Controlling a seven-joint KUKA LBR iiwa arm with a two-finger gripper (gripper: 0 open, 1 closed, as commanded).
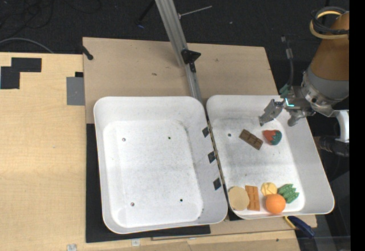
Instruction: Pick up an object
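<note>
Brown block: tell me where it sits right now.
The brown block lies in the right bin, in its upper middle, just left of the red-and-teal object and below-left of the hand. The other items cluster at the bin's near edge.

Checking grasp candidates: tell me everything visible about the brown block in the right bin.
The brown block is a small flat rectangular piece, dark brown, matte, material unclear. It lies flat on the right bin's floor near the middle, turned diagonally. Nothing appears to touch it: the red and teal object lies just beside it, apparently apart. The gripper hovers up and right of it.
</note>
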